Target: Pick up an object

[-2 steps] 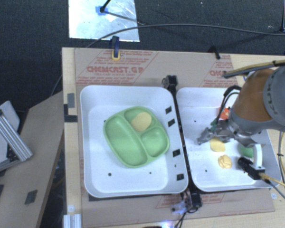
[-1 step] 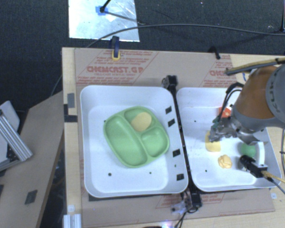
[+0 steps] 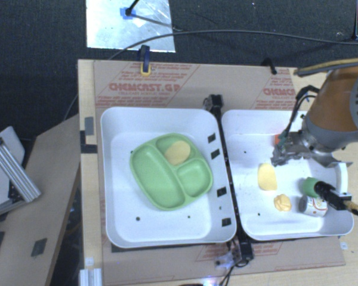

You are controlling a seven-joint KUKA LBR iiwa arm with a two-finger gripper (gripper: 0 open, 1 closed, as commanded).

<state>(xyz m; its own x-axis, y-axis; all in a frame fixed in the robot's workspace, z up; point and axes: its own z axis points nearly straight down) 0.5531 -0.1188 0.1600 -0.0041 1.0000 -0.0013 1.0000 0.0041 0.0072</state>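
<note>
The gripper hangs in the right bin, just above a yellow block. The left bin holds a green tray carrying a yellow piece.

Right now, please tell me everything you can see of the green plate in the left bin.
The green plate is a rounded, pale green dish that looks like plastic, divided by raised ridges into three compartments. It lies flat on the floor of the left bin, near its middle, turned at a slant. A pale yellow rounded piece rests in its upper compartment; the other two hold nothing.
</note>
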